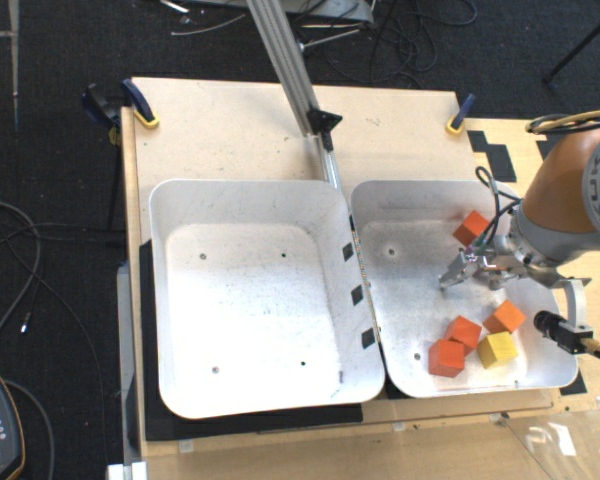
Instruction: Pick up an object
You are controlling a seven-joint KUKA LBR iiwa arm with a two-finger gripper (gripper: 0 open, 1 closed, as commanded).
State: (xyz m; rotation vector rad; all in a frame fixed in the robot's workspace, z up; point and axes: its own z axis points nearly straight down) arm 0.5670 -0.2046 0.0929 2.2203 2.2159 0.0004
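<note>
The right bin point(400, 218) holds several small blocks. One orange block point(470, 228) lies near its back right, just above my gripper point(468, 271). The gripper hangs low over the middle right of this bin, with the grey arm and its orange band point(565, 183) coming in from the right. Towards the front right lie an orange block point(507, 317), another orange block point(464, 330), a red-orange block point(446, 357) and a yellow block point(498, 349). I see no block in the gripper.
The left bin point(245, 193) stands beside the right one, their rims meeting at the middle. A metal pole point(285, 53) slants over the bench's back. Blue and yellow clamps point(138, 103) sit at the back corners.
</note>
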